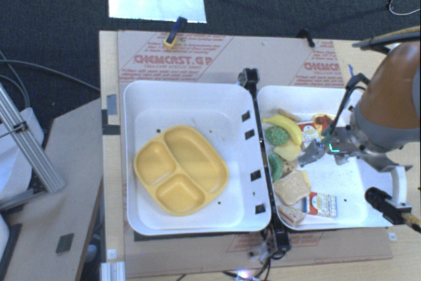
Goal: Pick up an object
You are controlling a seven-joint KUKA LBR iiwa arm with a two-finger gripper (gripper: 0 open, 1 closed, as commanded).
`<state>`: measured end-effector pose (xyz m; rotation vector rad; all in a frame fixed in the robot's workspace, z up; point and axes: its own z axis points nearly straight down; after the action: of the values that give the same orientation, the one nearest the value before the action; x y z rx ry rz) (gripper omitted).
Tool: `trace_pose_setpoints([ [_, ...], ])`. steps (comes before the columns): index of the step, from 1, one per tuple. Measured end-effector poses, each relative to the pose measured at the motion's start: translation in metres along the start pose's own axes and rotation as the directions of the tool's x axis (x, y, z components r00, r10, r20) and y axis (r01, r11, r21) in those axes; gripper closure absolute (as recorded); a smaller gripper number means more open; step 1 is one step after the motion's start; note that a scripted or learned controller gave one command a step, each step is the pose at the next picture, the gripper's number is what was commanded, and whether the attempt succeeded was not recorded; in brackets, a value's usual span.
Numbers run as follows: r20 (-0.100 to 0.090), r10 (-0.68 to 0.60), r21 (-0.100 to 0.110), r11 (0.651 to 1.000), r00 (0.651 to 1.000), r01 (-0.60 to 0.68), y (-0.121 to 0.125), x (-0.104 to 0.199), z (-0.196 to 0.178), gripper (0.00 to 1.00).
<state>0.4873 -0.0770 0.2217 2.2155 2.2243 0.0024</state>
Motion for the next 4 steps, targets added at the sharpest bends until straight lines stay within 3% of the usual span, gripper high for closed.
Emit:
trace_pose_setpoints([
  [1, 0.001, -0.002, 0.001, 1.000, 1.000, 0.002, 0.064, -0.007, 0.111, 0.00],
  [2, -0.002, 0.003, 0.000, 1.000, 1.000, -0.003, 0.091, -0.040, 0.137, 0.00],
  [3, 0.008, 0.010, -0.014, 1.000, 1.000, -0.010, 0.001, -0.016, 0.133, 0.00],
  [4, 0.000, 0.003, -0.011, 1.000, 1.000, -0.003, 0.003, -0.014, 0.123, 1.00],
])
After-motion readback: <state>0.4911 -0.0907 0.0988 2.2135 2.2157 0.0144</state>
